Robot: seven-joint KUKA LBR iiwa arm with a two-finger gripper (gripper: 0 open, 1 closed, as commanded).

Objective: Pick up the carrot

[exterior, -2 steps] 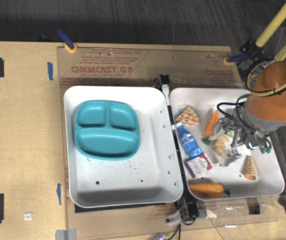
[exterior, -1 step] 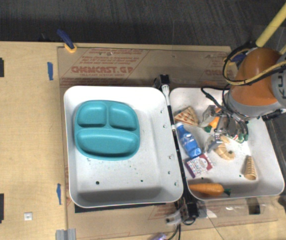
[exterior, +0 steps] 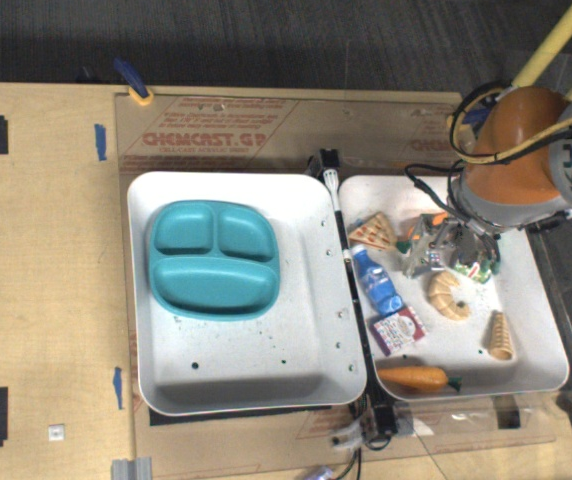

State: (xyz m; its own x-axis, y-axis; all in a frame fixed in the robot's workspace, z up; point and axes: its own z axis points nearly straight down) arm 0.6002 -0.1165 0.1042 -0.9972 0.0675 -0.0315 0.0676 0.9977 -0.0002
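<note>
The carrot [exterior: 416, 377] is orange with a green stem end and lies flat along the near edge of the right bin [exterior: 538, 298]. My gripper [exterior: 446, 256] hangs over the upper middle of that bin, well above and to the right of the carrot and apart from it. Its metal parts overlap the items below, and nothing shows as held.
The right bin also holds a pizza slice [exterior: 373, 233], a blue bottle [exterior: 376, 281], a maroon packet [exterior: 397, 330], a bagel [exterior: 450, 295] and an ice-cream cone [exterior: 500, 336]. A teal divided plate [exterior: 213, 259] sits in the left bin [exterior: 306, 358].
</note>
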